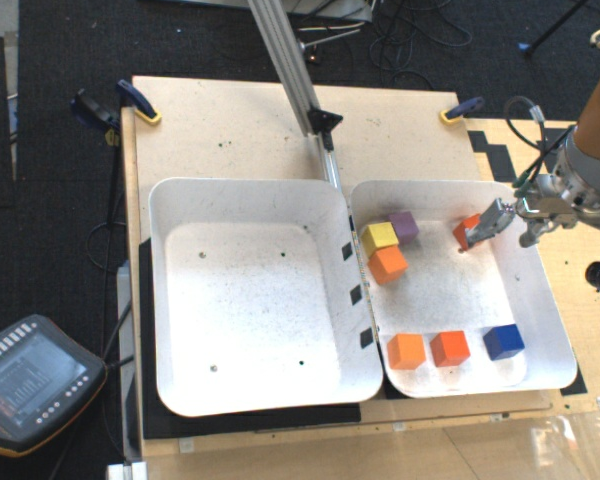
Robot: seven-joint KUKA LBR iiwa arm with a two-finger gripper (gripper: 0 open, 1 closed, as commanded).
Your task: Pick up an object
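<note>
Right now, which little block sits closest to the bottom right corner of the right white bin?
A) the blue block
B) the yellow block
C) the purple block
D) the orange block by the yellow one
A: the small blue cube-shaped block lies nearest that corner of the right shallow white bin.

Both bins (250, 298) are white with fine dark speckles. The right bin holds a yellow block (380, 235), a purple block (404, 226), three orange blocks (388, 264), a red block (465, 232) and a blue block (503, 341). The counter (240, 128) is pale beige.
</note>
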